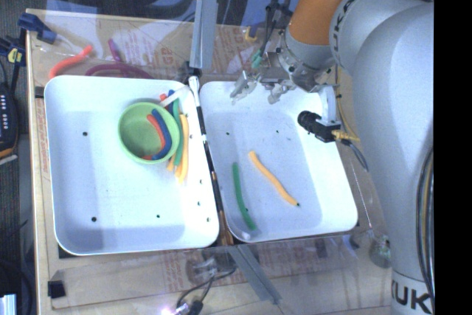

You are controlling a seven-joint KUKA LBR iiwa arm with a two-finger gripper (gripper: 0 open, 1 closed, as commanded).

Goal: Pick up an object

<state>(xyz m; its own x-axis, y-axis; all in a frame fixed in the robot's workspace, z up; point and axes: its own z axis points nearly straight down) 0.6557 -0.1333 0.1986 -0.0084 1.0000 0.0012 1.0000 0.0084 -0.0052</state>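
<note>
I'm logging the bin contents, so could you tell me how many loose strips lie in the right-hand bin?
2: a green strip near the right bin's left wall, and an orange strip lying diagonally beside it, nearer the middle. The arm covers the bin's far right corner, so more may be hidden.

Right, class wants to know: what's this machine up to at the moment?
A grey robot arm reaches in from the right, and its gripper hangs over the far edge of the right bin, with nothing between its fingers. In that bin lie a green strip and an orange strip, apart from each other. The left bin holds a green bowl with coloured strips in and beside it. Nothing has been picked up yet.
</note>
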